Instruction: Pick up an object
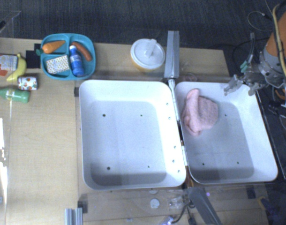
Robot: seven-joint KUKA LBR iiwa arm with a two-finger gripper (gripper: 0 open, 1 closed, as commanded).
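The arm (279,55) was cut off by the right edge; labels on the small can (27,83) were too small to be read.

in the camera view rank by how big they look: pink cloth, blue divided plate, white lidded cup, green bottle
1. blue divided plate
2. pink cloth, close to the plate in apparent size, so these two are unsure
3. white lidded cup
4. green bottle
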